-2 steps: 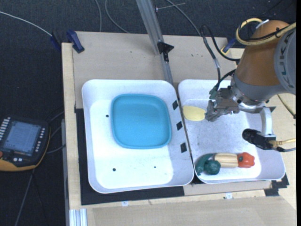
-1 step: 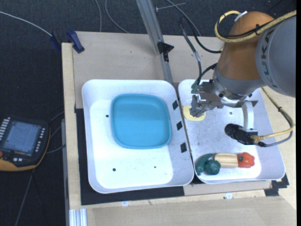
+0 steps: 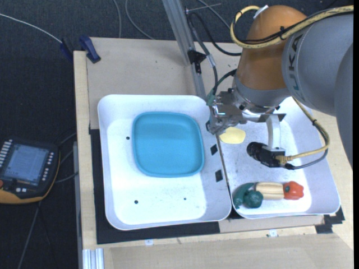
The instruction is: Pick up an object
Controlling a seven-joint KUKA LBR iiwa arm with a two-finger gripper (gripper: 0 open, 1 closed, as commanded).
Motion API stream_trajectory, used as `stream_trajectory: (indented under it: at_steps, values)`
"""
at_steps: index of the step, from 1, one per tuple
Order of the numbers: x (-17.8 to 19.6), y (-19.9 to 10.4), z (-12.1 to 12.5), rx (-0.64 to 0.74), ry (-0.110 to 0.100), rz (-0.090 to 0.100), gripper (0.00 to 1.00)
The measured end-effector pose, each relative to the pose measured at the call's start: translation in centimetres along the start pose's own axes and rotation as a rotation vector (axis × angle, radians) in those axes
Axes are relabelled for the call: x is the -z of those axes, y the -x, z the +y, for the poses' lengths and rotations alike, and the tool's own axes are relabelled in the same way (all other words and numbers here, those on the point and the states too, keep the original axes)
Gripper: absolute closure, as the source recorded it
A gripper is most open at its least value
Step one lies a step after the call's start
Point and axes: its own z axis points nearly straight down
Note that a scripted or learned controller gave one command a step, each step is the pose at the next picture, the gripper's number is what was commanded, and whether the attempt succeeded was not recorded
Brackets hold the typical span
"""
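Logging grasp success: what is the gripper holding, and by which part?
Cannot be told: the gripper is right beside the pale yellow piece, contact unclear.

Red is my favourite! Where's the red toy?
The red toy lies in the right bin, near its front edge, at the wooden peg's right end.

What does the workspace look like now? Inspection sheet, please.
Surface: wooden bench bearing left bin and right bin, both white.
Job's things: blue plate in left bin; pale yellow piece, green piece and red-tipped wooden peg in right bin.
Clutter: nothing seen.
Grippers: gripper low at the bins' shared edge, beside the pale yellow piece.
Cables: black cables on the floor beyond the bench.
Surroundings: teach pendant left of bench; blue clamp at far-left corner.
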Motion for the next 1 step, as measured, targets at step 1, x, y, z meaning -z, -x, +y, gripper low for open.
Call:
stream_trajectory:
  at_steps: [1]
  values:
    - [-0.08,-4.48,0.05,0.0,-0.001,0.0,1.0]
